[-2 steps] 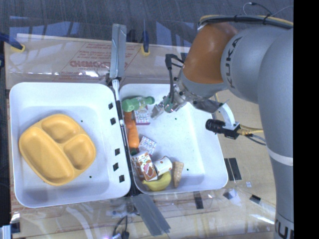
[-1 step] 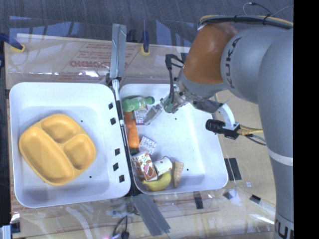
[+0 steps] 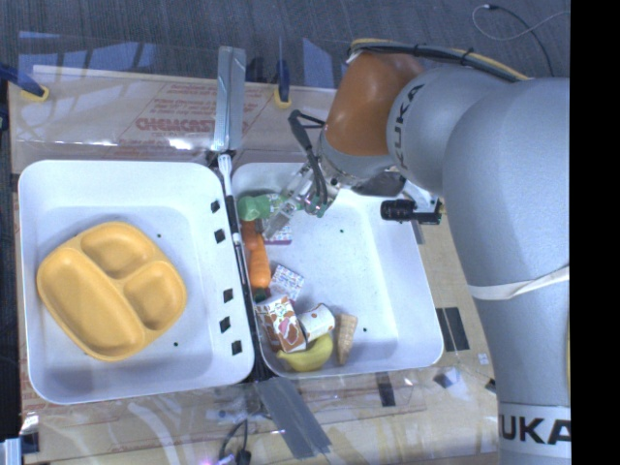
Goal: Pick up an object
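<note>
The tool (image 3: 308, 198) hangs low in the right bin (image 3: 387, 289), by a green object (image 3: 255, 206) at its upper left corner. I cannot tell its opening. Reaching seems underway; next comes closing on something and lifting.

The hand (image 3: 302, 200) hangs low in the right bin (image 3: 387, 260), beside a green object (image 3: 255, 205).

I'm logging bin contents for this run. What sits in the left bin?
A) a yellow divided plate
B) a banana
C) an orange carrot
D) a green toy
A: the yellow divided plate lies alone in the left bin, while the banana, carrot and green toy are in the right bin.
</note>
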You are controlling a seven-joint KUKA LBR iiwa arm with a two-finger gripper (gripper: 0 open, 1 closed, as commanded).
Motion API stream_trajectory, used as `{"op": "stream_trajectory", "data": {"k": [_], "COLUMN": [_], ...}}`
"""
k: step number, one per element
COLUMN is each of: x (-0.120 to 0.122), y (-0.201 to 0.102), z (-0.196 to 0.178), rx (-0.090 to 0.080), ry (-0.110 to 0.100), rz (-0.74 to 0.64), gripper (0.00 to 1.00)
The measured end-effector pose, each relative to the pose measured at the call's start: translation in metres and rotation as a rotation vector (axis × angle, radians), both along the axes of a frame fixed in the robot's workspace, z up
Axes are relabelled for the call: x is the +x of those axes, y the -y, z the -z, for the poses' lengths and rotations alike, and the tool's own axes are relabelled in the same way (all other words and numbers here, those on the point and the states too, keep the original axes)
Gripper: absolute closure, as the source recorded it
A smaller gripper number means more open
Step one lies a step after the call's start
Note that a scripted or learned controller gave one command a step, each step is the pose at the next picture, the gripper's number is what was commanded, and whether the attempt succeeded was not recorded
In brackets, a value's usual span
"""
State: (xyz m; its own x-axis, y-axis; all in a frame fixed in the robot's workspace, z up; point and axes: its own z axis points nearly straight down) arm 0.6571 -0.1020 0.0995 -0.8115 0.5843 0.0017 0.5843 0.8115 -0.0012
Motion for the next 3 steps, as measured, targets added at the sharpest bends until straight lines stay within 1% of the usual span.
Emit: {"op": "stream_trajectory", "data": {"k": [1,2,3], "x": [-0.037,-0.007,-0.021], "y": [-0.007,-0.003,0.033], "z": [0.001,0.002,-0.070], "rx": [-0.002,-0.001,-0.002], "ry": [0.014,0.011,0.005], "rz": [-0.095,-0.092,-0.180], "gripper": [0.00,0.00,0.00]}}
